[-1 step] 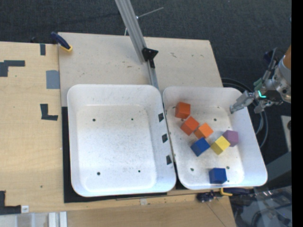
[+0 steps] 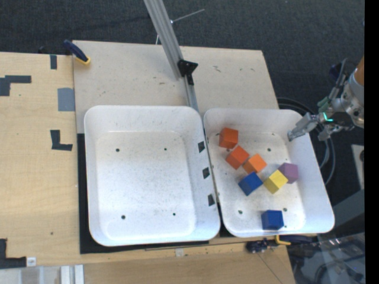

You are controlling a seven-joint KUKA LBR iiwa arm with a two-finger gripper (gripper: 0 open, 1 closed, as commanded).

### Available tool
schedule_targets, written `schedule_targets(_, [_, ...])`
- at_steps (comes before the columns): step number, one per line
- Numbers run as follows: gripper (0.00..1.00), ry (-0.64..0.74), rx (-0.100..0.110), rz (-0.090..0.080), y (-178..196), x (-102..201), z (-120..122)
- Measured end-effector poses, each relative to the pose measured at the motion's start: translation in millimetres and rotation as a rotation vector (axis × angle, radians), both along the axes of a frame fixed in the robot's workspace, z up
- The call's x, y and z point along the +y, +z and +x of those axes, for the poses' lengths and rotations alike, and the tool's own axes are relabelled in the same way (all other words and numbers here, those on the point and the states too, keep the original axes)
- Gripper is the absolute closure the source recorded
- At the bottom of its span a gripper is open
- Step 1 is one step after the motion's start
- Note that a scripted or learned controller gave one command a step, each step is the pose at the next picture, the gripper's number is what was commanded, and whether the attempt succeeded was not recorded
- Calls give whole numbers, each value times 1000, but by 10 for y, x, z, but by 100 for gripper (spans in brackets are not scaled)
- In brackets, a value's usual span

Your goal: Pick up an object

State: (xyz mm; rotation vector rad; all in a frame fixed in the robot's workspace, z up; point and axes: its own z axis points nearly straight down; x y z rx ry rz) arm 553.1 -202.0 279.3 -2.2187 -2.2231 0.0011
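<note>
Dark carpet lay behind a pale wooden worktop (image 2: 35, 158) that carried two shallow white bins side by side. At the centre right of the frame, the right bin (image 2: 308, 215) held seven small cubes. An orange cube (image 2: 228, 138) sat nearest the bin's upper left; just below it lay a second orange cube (image 2: 237, 157), touching a lighter orange cube (image 2: 256, 163) at its lower right. A blue cube (image 2: 250, 183) rested just beneath those, close beside a yellow cube (image 2: 275, 181), which touched a purple cube (image 2: 289, 171) at its upper right. Another blue cube (image 2: 272, 219) sat apart near the bin's lower edge. The left bin (image 2: 142, 176), at the centre of the frame, showed only dark specks on its floor. At the right edge, the tool (image 2: 308, 125) hung over the right bin's upper right rim, away from all the cubes, with nothing visibly between its fingers; how far apart they stood I cannot tell. A slanted metal rail (image 2: 166, 28) ran from the top of the frame down to the gap between the bins. A blue and yellow clamp (image 2: 77, 52) sat at the upper left.
</note>
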Motion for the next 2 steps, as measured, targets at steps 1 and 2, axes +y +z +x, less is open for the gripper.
schedule_targets(1, [0,-2,4,0,-462,-51,34])
schedule_targets(2, [0,0,5,1,-937,27,65])
